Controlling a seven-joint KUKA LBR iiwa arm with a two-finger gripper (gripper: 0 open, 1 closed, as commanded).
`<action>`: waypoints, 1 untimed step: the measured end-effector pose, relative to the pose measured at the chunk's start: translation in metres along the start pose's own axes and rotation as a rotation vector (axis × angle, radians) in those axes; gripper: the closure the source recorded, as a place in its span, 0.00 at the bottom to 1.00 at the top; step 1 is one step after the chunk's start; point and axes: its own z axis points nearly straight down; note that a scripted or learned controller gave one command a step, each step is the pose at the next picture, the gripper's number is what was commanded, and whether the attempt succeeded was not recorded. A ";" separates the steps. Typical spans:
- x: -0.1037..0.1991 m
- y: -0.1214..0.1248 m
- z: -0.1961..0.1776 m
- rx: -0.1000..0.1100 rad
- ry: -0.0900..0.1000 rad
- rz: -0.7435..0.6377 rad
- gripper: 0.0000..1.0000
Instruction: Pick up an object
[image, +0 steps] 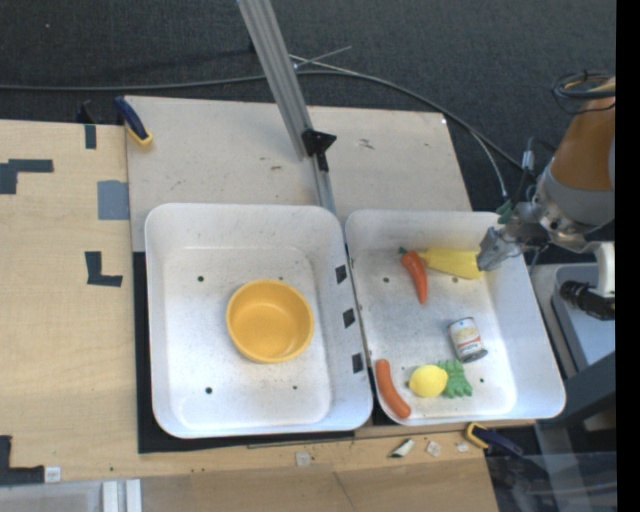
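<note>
A grey KUKA arm with an orange band reaches in from the right, its gripper (493, 250) low over the back right corner of the right bin (530, 330), its tip at the right end of a yellow banana (449, 263); whether the pincer is spread or pressed together cannot be told from this angle, and nothing is seen between its tips. The banana lies flat on the bin floor near the back wall, with an orange carrot (416, 276) just to its left, the carrot's green top touching or almost touching the banana's left end. Further forward in the same bin a small tin can (466, 339) lies tilted on its side. Near the front wall a yellow lemon (428, 381) rests against a green leafy toy (457, 381), and a reddish-orange sausage (391, 388) lies along the front left corner. The left bin (175, 300) holds a yellow bowl (269, 320), upright, near its middle. Both bins sit side by side on a pale bench (220, 150). A grey metal pole (285, 80) runs from the top of the frame down to the gap between the bins. A blue and yellow clamp (133, 120) sits at the bench's back left corner, another (485, 437) at the front edge below the right bin
</note>
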 end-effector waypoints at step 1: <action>0.000 0.000 0.000 0.000 0.000 0.000 0.00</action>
